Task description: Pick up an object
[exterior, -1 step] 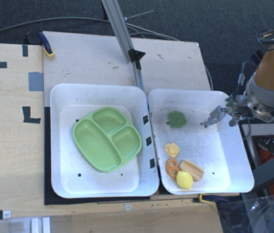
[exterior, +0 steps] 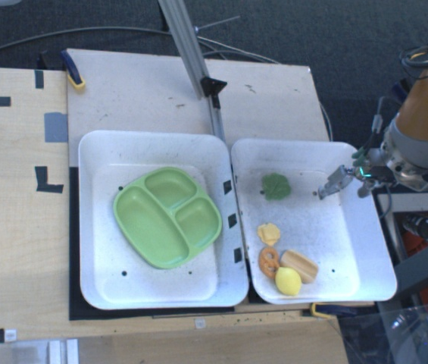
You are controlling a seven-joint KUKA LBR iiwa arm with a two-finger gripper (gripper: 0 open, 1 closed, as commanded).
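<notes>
Right bin point(exterior: 365, 241) has bare floor through its middle and along the right wall — food sits toward the left wall. Gripper point(exterior: 336, 183) hangs over the bin's upper right, arm point(exterior: 414, 131) reaching in across the right edge. Green lump point(exterior: 276, 186) lies to its left, apart, nothing between them. Yellow piece point(exterior: 269, 233), pretzel point(exterior: 269, 260), lemon point(exterior: 288, 281) and tan block point(exterior: 300, 265) crowd the lower-left corner. Fingers — can't tell how open, nothing seen between them. Plate point(exterior: 168, 217) fills the left bin point(exterior: 100, 279)
</notes>
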